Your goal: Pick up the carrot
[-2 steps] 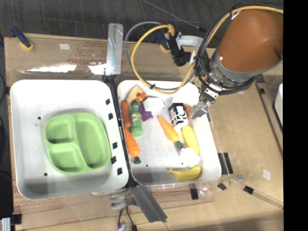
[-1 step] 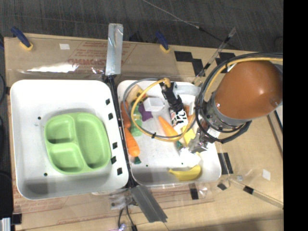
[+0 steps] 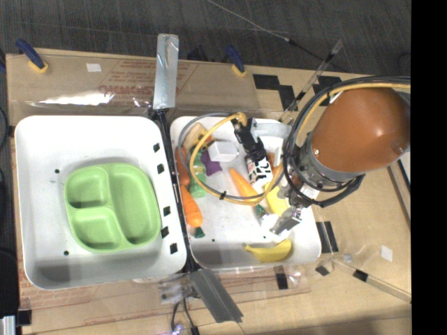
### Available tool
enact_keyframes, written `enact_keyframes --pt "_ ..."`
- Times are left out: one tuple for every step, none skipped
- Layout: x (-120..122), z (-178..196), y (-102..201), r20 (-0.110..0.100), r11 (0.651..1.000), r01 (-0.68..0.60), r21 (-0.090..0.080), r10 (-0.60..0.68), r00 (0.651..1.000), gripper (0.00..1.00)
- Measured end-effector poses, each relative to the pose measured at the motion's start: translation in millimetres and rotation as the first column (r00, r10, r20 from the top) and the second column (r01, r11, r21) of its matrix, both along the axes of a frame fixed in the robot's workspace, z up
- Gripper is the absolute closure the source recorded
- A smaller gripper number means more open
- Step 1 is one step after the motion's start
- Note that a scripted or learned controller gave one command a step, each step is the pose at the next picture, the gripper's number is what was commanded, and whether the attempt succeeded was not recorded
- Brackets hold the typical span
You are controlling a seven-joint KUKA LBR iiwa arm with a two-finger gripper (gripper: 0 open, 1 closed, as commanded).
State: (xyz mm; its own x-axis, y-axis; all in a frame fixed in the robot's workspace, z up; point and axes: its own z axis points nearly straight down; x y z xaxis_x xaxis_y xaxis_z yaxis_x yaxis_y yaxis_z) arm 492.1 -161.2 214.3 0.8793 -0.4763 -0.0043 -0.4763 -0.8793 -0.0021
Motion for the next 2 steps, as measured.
enact_keyframes --pt "57 -88 -23 0.002 0.962 -0.272 0.003 0.272 0.962 0.0" --pt "96 -110 -19 0.014 0.955 -0.296 -0.014 0.296 0.955 0.0"
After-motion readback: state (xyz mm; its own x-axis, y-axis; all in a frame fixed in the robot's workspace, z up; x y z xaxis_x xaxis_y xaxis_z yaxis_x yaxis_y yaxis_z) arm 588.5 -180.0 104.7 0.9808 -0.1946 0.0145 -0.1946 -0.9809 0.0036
